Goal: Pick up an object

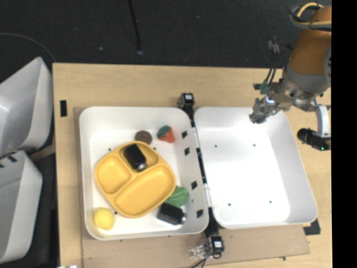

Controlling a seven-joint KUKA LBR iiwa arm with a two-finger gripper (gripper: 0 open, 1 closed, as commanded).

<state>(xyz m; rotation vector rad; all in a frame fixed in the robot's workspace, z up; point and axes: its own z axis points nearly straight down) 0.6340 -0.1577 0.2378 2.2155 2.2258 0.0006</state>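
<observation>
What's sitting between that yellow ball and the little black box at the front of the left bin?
In the camera view, the front edge of the yellow divided plate lies between the yellow ball and the black box; the rest is bare white bin floor.

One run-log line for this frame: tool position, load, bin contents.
tool: over right bin's far rim | load: none seen | left bin: yellow divided plate, yellow ball, strawberry | stage: pre-grasp

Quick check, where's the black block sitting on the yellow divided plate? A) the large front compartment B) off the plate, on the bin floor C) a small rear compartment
C: the black block lies in a small rear compartment of the yellow plate, on the side toward the brown disc.
</observation>
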